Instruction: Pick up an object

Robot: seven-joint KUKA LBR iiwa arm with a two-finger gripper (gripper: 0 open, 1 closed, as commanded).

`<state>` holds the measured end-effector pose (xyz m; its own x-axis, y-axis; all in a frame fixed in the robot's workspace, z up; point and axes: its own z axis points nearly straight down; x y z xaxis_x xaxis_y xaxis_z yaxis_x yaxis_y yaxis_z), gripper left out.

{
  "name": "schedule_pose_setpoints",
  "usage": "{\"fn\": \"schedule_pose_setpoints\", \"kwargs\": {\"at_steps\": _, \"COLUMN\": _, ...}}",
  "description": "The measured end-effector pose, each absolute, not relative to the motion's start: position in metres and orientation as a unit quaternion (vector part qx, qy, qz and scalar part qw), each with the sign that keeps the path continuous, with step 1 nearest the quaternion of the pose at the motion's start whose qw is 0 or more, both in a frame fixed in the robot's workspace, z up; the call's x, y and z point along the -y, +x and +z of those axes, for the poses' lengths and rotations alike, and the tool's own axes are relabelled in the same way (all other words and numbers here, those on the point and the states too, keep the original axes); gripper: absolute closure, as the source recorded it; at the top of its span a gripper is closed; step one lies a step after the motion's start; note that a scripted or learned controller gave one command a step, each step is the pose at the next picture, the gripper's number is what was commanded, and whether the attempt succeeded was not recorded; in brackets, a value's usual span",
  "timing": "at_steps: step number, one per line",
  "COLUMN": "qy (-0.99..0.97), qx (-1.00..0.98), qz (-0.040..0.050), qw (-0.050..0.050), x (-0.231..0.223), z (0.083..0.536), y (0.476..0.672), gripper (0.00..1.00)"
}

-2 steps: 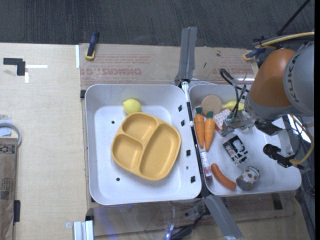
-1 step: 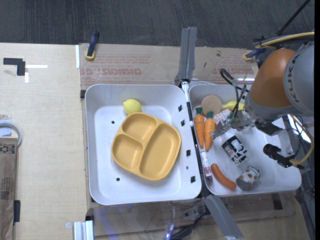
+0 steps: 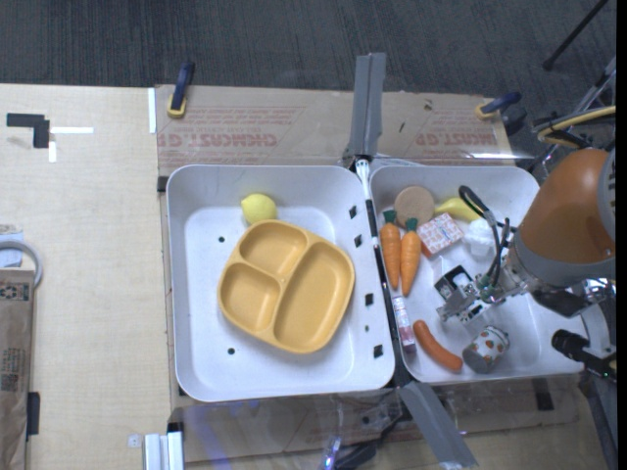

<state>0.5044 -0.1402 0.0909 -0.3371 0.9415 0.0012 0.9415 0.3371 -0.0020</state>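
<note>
Arm (image 3: pixel 573 213) reaches in from right over right bin (image 3: pixel 529 179); gripper (image 3: pixel 468 297) low near bin's middle. Jaws' state: cannot tell. Nothing visibly held. Right bin: two carrots (image 3: pixel 400 253) upright side by side at left, sausage (image 3: pixel 437 347) below, spotted ball (image 3: pixel 486 347) just beside gripper, pink box (image 3: pixel 440 233), banana (image 3: pixel 454 207). Left bin (image 3: pixel 186 292): yellow divided plate (image 3: pixel 286 286), lemon (image 3: pixel 259 207) touching its upper rim.
</note>
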Motion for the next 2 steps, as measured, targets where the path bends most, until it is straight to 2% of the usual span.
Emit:
{"fn": "schedule_pose_setpoints", "kwargs": {"at_steps": 1, "qy": -0.578, "qx": 0.816, "qz": 0.0003, "qw": 0.000, "x": 0.141, "z": 0.100, "y": 0.505, "gripper": 1.00}}
{"fn": "schedule_pose_setpoints", "kwargs": {"at_steps": 2, "qy": -0.583, "qx": 0.813, "qz": 0.0005, "qw": 0.000, "x": 0.117, "z": 0.189, "y": 0.572, "gripper": 1.00}}
